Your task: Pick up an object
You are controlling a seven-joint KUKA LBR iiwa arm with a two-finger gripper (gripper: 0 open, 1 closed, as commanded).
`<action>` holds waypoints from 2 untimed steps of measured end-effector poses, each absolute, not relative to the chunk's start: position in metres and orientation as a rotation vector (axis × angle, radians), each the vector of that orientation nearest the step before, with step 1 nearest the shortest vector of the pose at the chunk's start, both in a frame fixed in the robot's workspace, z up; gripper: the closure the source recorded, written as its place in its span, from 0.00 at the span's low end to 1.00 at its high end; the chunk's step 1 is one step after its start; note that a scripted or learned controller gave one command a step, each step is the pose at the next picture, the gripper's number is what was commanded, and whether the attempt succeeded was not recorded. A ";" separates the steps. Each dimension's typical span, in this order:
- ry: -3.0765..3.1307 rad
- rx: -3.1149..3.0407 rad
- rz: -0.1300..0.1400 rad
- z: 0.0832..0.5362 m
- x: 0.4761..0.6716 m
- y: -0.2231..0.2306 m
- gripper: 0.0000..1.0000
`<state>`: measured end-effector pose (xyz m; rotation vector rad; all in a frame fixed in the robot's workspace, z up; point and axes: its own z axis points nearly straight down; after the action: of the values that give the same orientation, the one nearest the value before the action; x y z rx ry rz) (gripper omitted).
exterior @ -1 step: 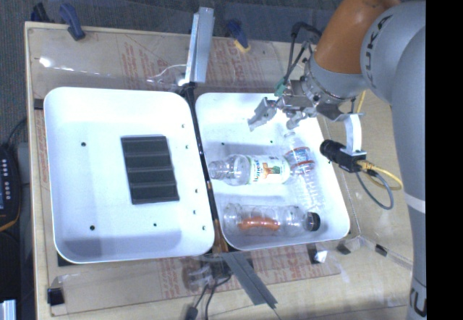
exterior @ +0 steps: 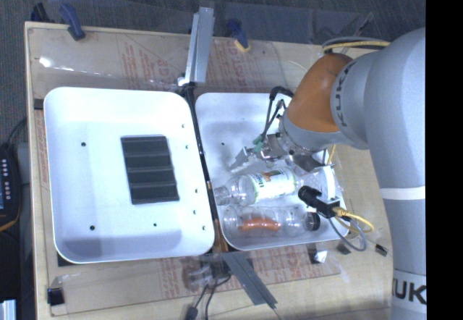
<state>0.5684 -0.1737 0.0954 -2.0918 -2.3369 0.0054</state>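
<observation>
The grey arm (exterior: 376, 94) reaches in from the right and bends down over the right bin (exterior: 217, 112), its orange band (exterior: 318, 94) hanging above the bin's middle. The tool (exterior: 271, 148) sits low inside that bin, just above the clutter; whether it is clenched or released, I cannot tell. Just near of it lies a clear plastic bottle (exterior: 257, 187) with a white and green label, on its side. Nearer still, touching it, lies a second clear bottle (exterior: 264, 223) with something orange inside. A crumpled clear wrapper (exterior: 239, 159) rests to the tool's left. The left bin (exterior: 72, 166) holds a dark ribbed block (exterior: 150, 169), flat near its middle. Both bins sit on the table (exterior: 108, 47).
</observation>
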 end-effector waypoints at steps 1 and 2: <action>-2.508 -1.895 -0.003 0.093 0.508 -0.210 0.00; -2.516 -1.890 -0.005 0.104 0.510 -0.209 1.00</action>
<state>0.5096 -0.2090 0.1037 -1.8898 -2.5160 -0.0049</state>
